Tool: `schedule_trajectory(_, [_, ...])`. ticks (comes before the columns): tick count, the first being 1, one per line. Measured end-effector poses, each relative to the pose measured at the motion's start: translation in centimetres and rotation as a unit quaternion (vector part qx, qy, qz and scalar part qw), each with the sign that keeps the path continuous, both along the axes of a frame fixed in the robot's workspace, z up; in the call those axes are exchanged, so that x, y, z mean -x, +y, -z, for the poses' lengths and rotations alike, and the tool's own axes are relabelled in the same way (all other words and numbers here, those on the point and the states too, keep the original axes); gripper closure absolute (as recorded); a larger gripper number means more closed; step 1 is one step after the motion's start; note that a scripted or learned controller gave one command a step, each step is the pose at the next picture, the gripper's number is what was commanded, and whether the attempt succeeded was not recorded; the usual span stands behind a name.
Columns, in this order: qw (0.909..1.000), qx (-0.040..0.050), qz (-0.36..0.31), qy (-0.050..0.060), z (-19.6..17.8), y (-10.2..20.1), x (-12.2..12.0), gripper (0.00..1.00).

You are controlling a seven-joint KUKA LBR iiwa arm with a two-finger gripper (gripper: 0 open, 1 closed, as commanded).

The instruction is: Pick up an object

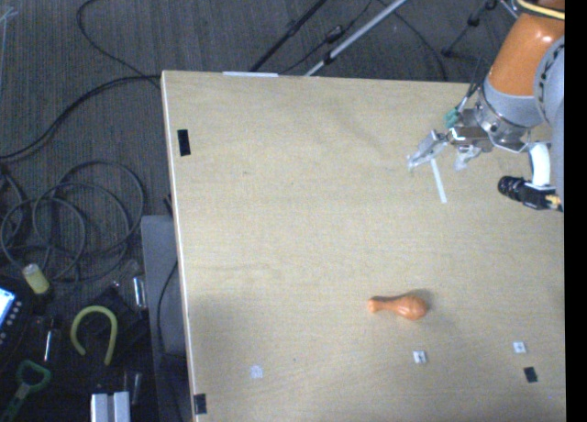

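Observation:
A small orange gourd-shaped object lies on its side on the pale wooden bench top, toward the front right. My gripper hangs at the right side of the bench, well behind the orange object and slightly to its right. Its fingers are spread open with nothing between them. The grey wrist and orange band of the arm reach in from the upper right.
Small square markers dot the bench near its front edge, and a black tag sits by the left edge. Beyond the left edge, cables and tools lie on the dark floor. Tripod legs stand behind the bench.

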State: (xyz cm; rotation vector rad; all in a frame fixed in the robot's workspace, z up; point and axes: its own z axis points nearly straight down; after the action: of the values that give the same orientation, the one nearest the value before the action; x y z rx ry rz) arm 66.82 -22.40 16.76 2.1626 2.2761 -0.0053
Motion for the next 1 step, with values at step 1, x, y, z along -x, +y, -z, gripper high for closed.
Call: schedule_trajectory(1, [0.9797,-0.0016,-0.201,0.0,7.36,1.55,-0.08,0.0])
